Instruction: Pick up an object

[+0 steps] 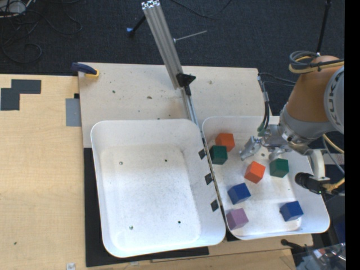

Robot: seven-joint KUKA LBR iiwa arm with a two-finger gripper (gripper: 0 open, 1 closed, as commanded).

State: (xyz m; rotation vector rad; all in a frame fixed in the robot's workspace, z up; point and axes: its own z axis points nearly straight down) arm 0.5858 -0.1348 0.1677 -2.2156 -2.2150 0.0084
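My gripper (262, 152) hangs over the right bin (315, 226), its fingers spread open with nothing between them. Just in front of it lies an orange block (255, 171), with a green block (279, 167) to that block's right. Toward the bin's left wall sit another orange block (225, 140) and a dark green block (218, 154). Nearer the front edge lie a blue block (239, 193), a second blue block (291, 210) and a purple block (237, 217).
The left bin (112, 145) adjoins the right one along a shared wall with black clips (207, 179). A slanted aluminium bar (166, 44) rises from behind the bins. A cable (265, 108) runs down by the arm.
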